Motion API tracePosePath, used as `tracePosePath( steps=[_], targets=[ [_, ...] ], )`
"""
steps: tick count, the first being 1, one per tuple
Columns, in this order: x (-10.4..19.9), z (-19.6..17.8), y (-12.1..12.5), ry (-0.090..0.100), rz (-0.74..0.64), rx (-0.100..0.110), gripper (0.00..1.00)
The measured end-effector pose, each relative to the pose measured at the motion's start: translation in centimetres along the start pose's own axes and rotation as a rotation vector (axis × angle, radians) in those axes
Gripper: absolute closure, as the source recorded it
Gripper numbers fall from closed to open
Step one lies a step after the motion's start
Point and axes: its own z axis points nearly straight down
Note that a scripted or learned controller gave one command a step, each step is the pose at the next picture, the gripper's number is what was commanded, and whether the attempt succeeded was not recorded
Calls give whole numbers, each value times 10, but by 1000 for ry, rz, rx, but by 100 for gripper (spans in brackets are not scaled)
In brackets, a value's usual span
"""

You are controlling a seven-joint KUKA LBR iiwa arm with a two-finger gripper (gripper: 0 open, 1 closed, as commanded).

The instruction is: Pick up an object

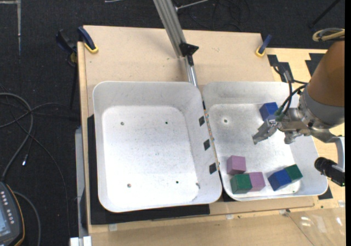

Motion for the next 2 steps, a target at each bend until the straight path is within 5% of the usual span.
tracePosePath(
  steps=[1,2],
  targets=[
    [10,114,11,2,2,-2,0],
    [-63,3,0,-6,4,-8,0]
  ],
)
